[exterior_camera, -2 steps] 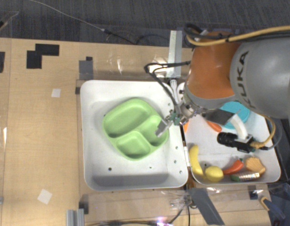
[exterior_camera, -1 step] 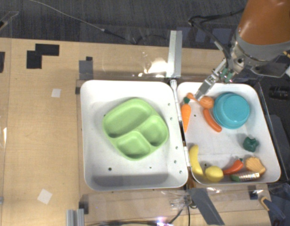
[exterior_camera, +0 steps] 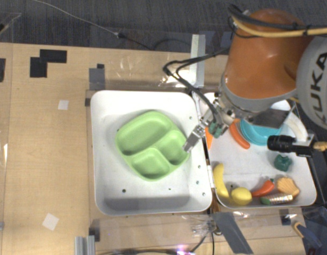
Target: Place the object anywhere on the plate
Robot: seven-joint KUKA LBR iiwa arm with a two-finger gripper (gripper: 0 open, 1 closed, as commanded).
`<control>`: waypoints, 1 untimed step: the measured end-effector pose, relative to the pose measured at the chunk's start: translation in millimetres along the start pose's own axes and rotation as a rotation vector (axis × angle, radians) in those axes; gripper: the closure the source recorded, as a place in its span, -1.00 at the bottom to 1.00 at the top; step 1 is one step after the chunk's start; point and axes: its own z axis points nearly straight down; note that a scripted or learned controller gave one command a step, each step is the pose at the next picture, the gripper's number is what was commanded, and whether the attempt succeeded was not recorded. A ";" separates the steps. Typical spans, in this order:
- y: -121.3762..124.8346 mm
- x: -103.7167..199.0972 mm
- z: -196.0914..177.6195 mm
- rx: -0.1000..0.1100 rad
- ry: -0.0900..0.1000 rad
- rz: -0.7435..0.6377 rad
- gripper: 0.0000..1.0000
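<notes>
A light green divided plate [exterior_camera: 151, 144] lies tilted in the left white bin [exterior_camera: 110, 195]. My gripper [exterior_camera: 198, 134] hangs at the plate's right rim, over the wall between the two bins. A small orange bit [exterior_camera: 208, 129] shows beside the gripper's body; whether it is held I cannot tell. The arm's big orange band [exterior_camera: 264, 52] hides the back of the right bin.
The right bin [exterior_camera: 307, 195] holds an orange carrot [exterior_camera: 239, 135], a teal bowl [exterior_camera: 257, 133], a banana [exterior_camera: 219, 178], a lemon [exterior_camera: 241, 196], a red pepper [exterior_camera: 265, 187], a waffle-like piece [exterior_camera: 287, 185] and a dark green block [exterior_camera: 283, 162]. A black cable [exterior_camera: 176, 68] runs behind the bins.
</notes>
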 end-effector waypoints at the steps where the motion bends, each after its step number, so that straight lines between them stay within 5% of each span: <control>1: -46.8 -47.0 -28.6 0.001 -0.006 -0.307 -1.00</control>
